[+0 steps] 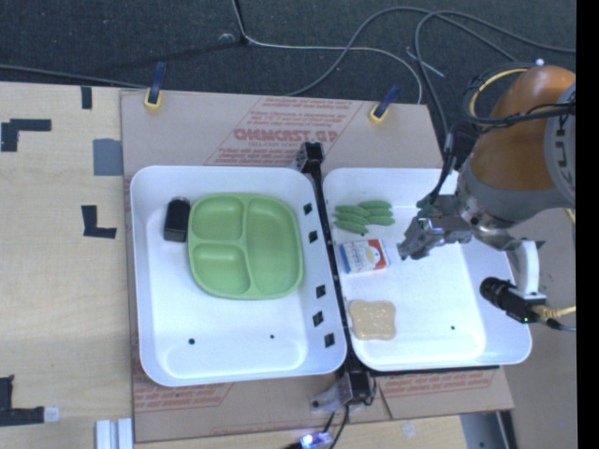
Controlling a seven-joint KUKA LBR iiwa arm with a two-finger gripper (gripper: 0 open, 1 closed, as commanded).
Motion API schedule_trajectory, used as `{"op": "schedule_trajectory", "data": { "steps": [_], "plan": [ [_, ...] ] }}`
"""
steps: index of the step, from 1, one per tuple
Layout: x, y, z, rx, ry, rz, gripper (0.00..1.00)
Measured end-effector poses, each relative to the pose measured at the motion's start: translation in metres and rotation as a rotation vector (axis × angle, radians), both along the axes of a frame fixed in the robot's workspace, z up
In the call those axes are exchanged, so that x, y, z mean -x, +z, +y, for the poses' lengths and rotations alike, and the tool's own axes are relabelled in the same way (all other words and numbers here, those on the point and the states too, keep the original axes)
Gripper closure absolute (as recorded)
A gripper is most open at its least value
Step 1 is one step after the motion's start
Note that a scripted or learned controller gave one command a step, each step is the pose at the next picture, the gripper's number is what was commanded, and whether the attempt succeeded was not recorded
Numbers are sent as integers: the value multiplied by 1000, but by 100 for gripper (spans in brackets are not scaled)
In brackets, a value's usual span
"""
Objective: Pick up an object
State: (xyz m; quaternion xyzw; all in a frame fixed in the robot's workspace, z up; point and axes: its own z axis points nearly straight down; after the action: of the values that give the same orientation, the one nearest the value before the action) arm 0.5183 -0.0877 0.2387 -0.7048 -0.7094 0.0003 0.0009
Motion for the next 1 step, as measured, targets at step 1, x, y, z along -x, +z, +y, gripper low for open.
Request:
{"op": "schedule_trajectory", "data": {
  "steps": [1],
  "plan": [
    [-18, 3, 60, -1, 2, -1, 100]
  ]
}}
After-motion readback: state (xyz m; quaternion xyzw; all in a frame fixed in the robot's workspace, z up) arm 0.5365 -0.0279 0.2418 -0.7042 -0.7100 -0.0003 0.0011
